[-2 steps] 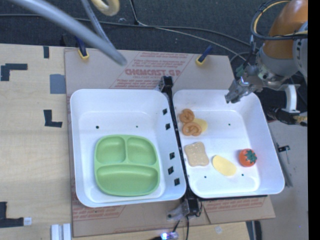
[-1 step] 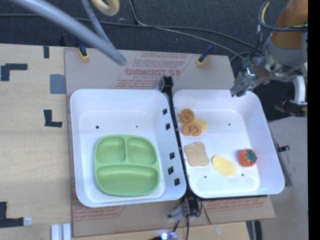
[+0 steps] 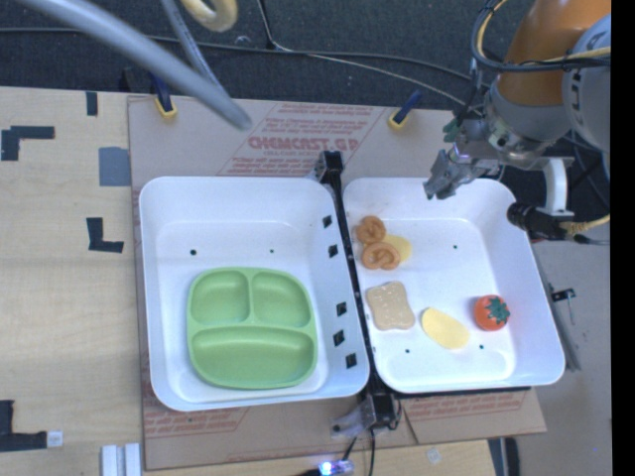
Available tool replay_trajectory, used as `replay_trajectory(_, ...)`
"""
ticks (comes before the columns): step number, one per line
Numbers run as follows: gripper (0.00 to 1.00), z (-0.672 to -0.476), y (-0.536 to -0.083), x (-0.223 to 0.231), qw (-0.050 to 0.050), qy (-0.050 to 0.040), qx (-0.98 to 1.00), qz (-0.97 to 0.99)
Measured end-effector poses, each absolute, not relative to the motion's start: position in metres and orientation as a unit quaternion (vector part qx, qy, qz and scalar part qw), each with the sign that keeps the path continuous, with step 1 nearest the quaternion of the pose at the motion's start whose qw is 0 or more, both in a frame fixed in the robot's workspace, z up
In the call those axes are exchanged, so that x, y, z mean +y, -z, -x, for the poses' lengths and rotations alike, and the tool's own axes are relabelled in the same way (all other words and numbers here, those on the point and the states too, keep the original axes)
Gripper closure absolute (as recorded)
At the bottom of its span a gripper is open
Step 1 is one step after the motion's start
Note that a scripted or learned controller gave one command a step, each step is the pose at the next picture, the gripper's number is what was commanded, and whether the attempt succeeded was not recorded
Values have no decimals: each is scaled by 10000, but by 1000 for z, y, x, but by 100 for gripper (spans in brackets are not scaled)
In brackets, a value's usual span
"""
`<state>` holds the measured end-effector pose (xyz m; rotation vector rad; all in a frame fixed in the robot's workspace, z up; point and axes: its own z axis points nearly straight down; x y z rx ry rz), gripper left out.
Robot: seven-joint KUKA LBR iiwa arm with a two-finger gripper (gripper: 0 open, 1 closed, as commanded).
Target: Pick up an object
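Worktop (image 3: 60, 266): pale wood, with a brown cardboard sheet (image 3: 298, 142) under two shallow white bins
Left bin (image 3: 164, 216): holds a green three-compartment plastic plate (image 3: 251, 327)
Right bin (image 3: 531, 296): two brown pretzel-shaped pieces (image 3: 376, 244), a tan toast slice (image 3: 390, 305), a yellow oval piece (image 3: 444, 328), a red tomato-like toy (image 3: 491, 311)
Pincer (image 3: 444, 184): above the right bin's far edge, nothing between its fingers; how wide they are parted cannot be told

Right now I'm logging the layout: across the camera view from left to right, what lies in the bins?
green divided plate → toast slice → yellow piece → tomato
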<state>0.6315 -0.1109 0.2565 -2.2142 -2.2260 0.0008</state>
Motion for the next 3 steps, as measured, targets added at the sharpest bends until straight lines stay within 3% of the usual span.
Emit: replay_trajectory(3, 100, -562, -243, 31, 16, -6, -7093, 7050)
